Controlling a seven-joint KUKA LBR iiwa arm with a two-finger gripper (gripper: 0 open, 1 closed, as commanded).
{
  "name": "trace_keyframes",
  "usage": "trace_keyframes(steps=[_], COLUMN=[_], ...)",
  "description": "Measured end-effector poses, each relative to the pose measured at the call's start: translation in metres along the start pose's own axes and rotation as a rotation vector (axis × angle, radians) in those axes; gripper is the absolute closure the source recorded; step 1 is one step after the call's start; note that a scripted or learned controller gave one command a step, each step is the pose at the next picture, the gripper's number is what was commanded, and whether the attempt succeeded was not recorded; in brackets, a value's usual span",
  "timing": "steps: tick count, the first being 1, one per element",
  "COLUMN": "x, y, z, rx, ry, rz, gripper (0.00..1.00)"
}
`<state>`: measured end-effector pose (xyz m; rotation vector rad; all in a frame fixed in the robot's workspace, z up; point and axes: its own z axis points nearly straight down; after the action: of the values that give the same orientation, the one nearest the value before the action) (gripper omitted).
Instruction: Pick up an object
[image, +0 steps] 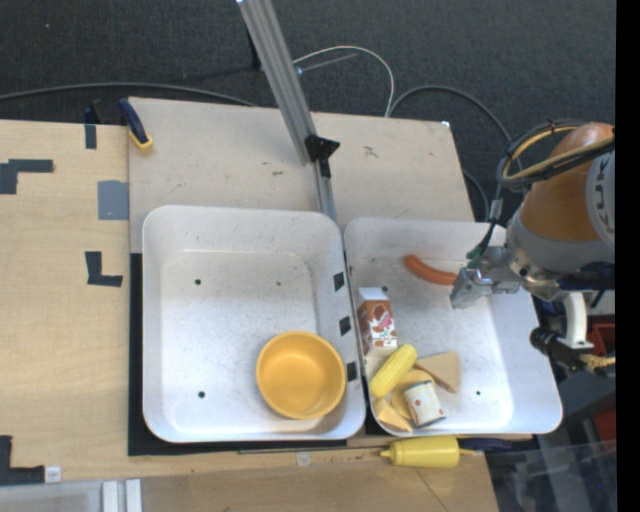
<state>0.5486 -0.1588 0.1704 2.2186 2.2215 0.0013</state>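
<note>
Orange carrot (430, 269) was found in right bin (520, 400), far side, just left of gripper (468, 287); contact couldn't be judged. Carton (377, 322), banana (392, 370), wedge (443, 370) were logged nr. left wall. Yellow bowl (300, 374) was noted in left bin (200, 260).

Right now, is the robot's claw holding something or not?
Gripper: over the right bin, beside the orange carrot; open or closed, holding anything or not, cannot be told.

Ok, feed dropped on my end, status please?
Gripper low over right bin, beside orange carrot. Nothing seen held. Corn, carton piled near bin's left wall. Yellow bowl in left bin.
</note>
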Motion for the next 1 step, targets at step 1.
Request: trace_keyframes(steps=[1], x=[-0.0020], y=[0.0057], z=[-0.0435], rx=[-0.001], ry=[-0.001], rz=[0.000], gripper=[1.00])
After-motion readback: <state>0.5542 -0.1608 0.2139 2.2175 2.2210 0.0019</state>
